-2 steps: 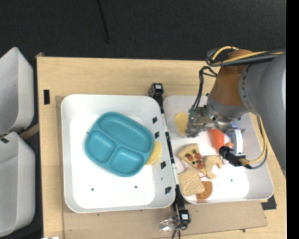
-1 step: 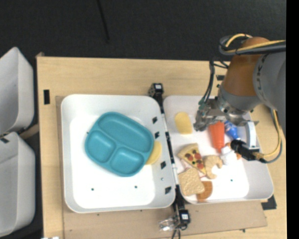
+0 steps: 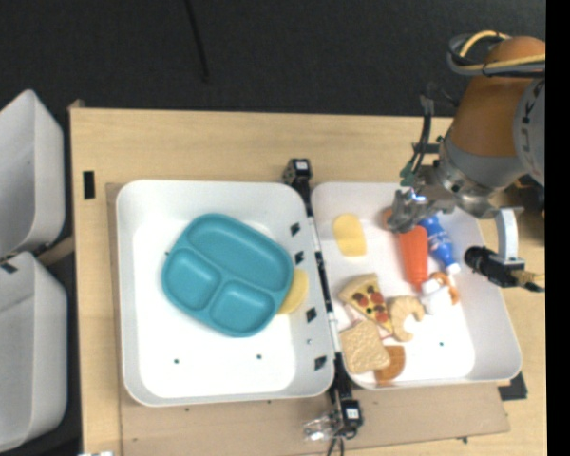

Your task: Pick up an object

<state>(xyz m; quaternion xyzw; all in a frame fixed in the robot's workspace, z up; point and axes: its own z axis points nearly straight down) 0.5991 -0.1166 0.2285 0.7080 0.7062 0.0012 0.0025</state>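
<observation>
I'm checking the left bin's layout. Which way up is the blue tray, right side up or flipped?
Right side up: the blue tray shows its three recessed compartments facing the camera.

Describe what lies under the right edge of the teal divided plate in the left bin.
A pale yellow flat piece pokes out from beneath the teal divided plastic plate, resting on the left white bin's floor. The plate covers most of it, so its shape cannot be told.
</observation>
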